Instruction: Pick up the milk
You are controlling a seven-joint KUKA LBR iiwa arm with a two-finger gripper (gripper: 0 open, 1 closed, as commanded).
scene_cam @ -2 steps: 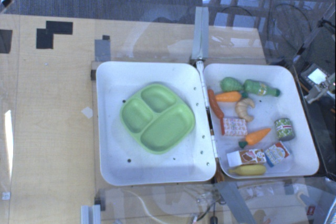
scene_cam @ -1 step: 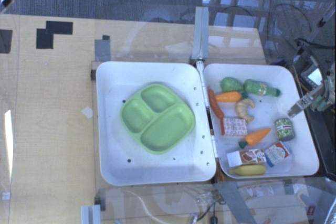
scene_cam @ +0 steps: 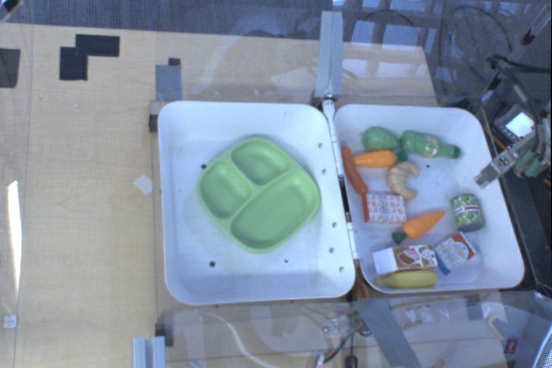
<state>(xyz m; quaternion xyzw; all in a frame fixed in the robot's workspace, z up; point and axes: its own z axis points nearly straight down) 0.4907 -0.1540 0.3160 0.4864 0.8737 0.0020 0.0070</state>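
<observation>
1. Gripper is hovering at the right bin's right edge; its finger state is not discernible.
2. Milk carton is lying near the front wall, probably light, stiff and slightly slick; grasping across its flat sides is advisable.

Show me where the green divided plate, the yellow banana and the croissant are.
green divided plastic plate (scene_cam: 259, 194), camera view, on its largest compartment.
yellow banana (scene_cam: 409, 279), camera view, on its middle.
tan croissant (scene_cam: 401, 177), camera view, on its curved body.
</observation>
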